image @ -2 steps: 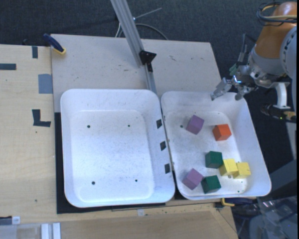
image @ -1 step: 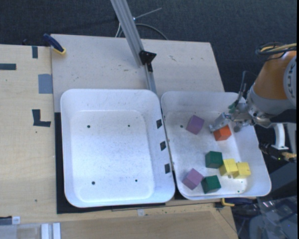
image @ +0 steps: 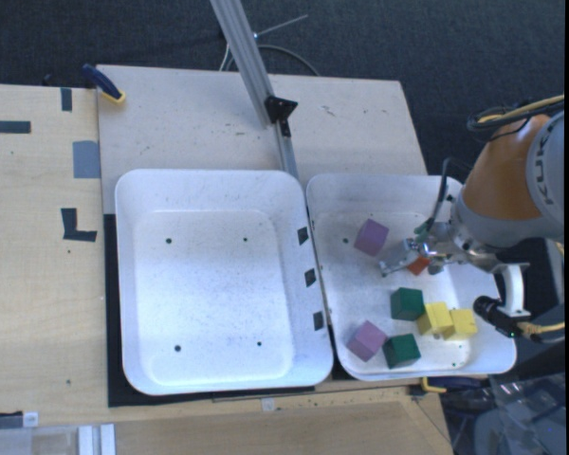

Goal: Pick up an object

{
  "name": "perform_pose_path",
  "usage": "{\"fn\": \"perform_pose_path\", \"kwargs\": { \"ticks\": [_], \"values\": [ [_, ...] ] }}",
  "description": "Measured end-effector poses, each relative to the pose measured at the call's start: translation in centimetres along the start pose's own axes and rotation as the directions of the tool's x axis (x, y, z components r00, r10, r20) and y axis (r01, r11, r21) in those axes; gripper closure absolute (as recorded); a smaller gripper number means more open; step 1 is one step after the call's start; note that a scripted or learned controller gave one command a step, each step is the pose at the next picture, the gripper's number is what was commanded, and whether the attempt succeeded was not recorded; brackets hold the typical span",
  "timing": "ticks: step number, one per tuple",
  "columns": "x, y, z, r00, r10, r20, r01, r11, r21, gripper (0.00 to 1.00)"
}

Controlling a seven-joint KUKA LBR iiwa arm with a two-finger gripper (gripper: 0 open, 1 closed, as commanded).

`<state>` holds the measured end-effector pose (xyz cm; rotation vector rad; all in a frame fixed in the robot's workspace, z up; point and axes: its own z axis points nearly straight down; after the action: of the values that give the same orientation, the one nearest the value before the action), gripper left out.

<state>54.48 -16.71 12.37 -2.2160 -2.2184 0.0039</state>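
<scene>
While the gripper sits low in the right bin, right of centre frame, I cannot tell whether it grips anything. An orange object lies at its tip; lifting remains. Purple, green and yellow blocks share that bin.

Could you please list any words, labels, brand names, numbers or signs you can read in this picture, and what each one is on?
None can be read.
The grey tape patches on the wooden bench carry no lettering.
The blocks, such as the purple block and the green block, have plain faces.
The arm shows no legible marking.
</scene>
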Motion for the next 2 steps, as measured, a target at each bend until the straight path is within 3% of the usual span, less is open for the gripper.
{"fn": "perform_pose_path", "kwargs": {
  "ticks": [1,2],
  "values": [
    [5.7,0.9,-2.6,1.0,-0.006,0.0,0.006,1.0,-0.007,0.0],
    [-2.7,-0.4,-2.0,1.0,0.008,0.006,-0.008,1.0,-0.004,0.0]
  ]
}}
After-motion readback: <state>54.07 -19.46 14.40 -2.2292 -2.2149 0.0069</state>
